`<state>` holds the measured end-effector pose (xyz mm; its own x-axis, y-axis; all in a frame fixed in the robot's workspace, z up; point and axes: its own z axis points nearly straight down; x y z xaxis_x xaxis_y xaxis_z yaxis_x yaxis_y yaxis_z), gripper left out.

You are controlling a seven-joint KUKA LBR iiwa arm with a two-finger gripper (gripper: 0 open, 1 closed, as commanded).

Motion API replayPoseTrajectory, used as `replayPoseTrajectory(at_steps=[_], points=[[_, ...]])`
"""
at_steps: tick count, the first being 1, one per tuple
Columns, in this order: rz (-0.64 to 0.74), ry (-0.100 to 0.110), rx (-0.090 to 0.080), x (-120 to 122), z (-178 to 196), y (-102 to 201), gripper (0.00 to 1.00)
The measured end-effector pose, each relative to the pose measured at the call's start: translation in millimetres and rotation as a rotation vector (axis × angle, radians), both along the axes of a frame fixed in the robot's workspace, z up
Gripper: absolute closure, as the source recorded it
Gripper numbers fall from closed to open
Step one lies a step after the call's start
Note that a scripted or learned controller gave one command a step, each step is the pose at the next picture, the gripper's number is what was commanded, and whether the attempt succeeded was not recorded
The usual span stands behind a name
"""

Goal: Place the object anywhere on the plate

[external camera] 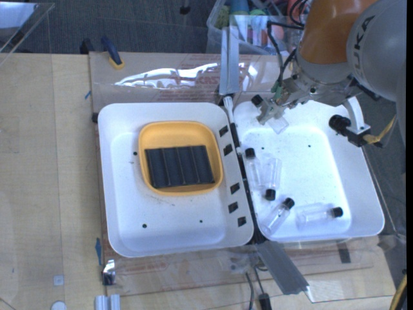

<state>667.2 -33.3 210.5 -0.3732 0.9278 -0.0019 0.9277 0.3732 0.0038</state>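
At the bottom right of the frame, in the near part of the right-hand shallow white bin [361, 221], lie clear plastic vials with black caps: one [317, 214] on its side near the lower right corner, another [279, 214] tilted just left of it, and a third [266, 175] a little farther up, toward the bin's left wall. To the left sits the second shallow white bin [122, 228], and in its middle rests a square yellow plate with rounded corners [150, 137] bearing a dark ribbed rectangular insert [179, 166] — well apart from every vial. Higher up, at the far rim of the right bin, the two-finger gripper [272, 112] hangs below the grey arm with its orange band [332, 24]; something pale and clear shows at its tip, but whether the fingers are spread or closed on it cannot be told — the view is too small there.
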Motion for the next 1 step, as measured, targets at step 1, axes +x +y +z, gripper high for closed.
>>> replayPoseTrajectory(at_steps=[1], points=[[0.266, 0.002, 0.0, -18.3, 33.0, 13.8, 1.0]])
